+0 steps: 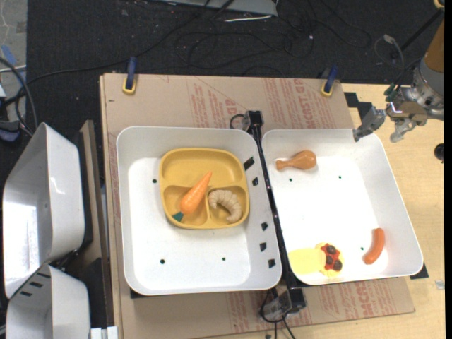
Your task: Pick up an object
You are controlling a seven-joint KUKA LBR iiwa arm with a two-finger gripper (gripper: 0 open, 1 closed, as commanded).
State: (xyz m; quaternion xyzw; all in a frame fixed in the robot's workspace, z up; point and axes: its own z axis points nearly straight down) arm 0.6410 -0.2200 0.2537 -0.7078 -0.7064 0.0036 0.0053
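End effector (385, 125) held above the right bin's far right corner, fingers spread apart, nothing between them.

In the right bin (353, 210) a drumstick (296, 162) is seen near the far edge, a sausage (374, 246) by the right wall, and a yellow slice with dark bits (316, 258) at the near edge. A carrot (195, 193) and a shrimp (227, 204) are carried in a yellow divided plate (205, 162) in the left bin (141, 260).

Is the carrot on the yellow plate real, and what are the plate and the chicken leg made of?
The carrot looks like toy plastic: even orange, smooth, slightly glossy. The yellow plate seems moulded plastic too, one matte colour with rounded dividers. The chicken leg in the right bin also looks plastic or rubber, uniformly tan and smooth. None can be confirmed by sight alone.
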